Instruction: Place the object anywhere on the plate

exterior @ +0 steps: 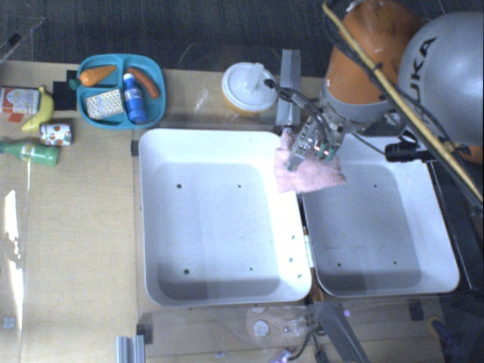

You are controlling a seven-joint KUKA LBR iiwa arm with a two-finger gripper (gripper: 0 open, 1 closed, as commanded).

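A soft pink cloth (311, 175) hangs over the rims where the two white bins meet, near their far edge. My gripper (305, 153) sits right on top of it, its fingers shut on the cloth's upper edge, with pink showing on both sides of them. The blue divided plate (153, 100) lies on the bench at the far left, well away from the gripper. It holds an orange carrot (98, 74), a blue bottle (134, 97), a sausage in a bun (148, 84) and a pale wafer (103, 106).
The left bin (212, 210) and right bin (378, 225) fill the middle. A yellow cup with a white lid (246, 88) stands behind the left bin. A banana (41, 110), a small can (55, 134), a green bottle (30, 153) and a carton (18, 100) lie far left.
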